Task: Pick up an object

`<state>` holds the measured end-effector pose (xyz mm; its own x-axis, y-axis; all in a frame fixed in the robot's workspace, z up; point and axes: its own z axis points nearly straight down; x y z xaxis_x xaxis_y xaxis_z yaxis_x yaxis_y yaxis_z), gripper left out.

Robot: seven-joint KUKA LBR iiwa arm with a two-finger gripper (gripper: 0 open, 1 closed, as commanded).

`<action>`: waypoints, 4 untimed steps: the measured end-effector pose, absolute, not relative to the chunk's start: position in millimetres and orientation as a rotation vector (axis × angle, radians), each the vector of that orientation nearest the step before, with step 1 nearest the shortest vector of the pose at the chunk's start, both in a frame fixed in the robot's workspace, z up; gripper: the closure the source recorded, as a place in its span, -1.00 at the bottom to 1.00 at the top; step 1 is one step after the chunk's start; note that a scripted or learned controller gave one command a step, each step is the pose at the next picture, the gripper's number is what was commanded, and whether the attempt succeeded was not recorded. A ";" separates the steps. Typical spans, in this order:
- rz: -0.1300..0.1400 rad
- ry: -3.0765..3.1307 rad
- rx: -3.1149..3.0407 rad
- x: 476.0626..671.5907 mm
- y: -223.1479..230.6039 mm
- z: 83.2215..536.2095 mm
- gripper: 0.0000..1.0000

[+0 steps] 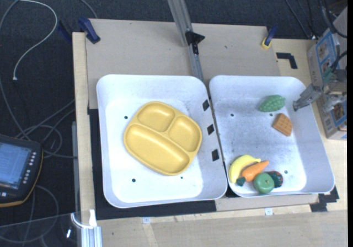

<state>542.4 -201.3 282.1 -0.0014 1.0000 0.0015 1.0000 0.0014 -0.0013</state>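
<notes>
The pick looks barely begun: the gripper (302, 101) sits at the right bin's (242, 83) far right rim, apart from every object, and nothing lies between its fingers; whether they stand wide or narrow I cannot tell, since it shows as a small grey wedge. All candidates rest on the speckled white floor of that bin: a bumpy green oval toy (272, 103) nearest the gripper, a flat tan waffle-like square (282, 124) just beside it, and at the near edge a cluster touching one another, a smooth banana (242, 165), a carrot (255, 170) and a round green fruit (264, 183). The left bin (110, 130) holds a glossy yellow divided plate (162, 138).
</notes>
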 end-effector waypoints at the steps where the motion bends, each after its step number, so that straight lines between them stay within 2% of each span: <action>1: 0.000 -2.222 -2.219 542.4 -201.2 282.0 -1.00; 2: 0.003 -2.218 -2.217 538.8 -196.0 238.5 -1.00; 4: 0.005 -2.216 -2.216 545.5 -195.0 130.2 -1.00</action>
<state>545.5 -195.0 130.2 0.0000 1.0000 0.0030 1.0000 0.0001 -0.0073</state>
